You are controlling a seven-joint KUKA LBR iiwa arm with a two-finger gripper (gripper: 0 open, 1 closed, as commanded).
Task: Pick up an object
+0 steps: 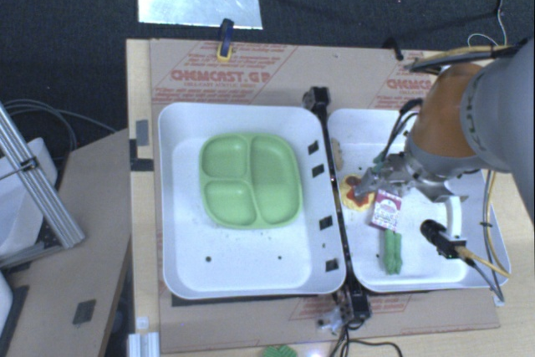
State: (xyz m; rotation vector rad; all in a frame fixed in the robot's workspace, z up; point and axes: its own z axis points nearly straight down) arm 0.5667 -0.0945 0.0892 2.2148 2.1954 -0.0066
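Observation:
My gripper [374, 180] reaches down into the right white bin [435, 276], low over a cluster of small objects. Right under it lies a red and yellow item [354, 190]. A small pink and white packet [386, 211] sits just beside the fingertips, and a green elongated object [392, 251] lies below the packet. Whether anything sits between the fingers is hidden by the wrist and the clutter.
A green divided plate [251, 180] rests in the left white bin [192, 263]. A black clip strip [328, 180] runs along the divider between the bins. Cables [489, 238] hang along the right bin's right side. A small pale item [336, 149] lies near the right bin's left wall.

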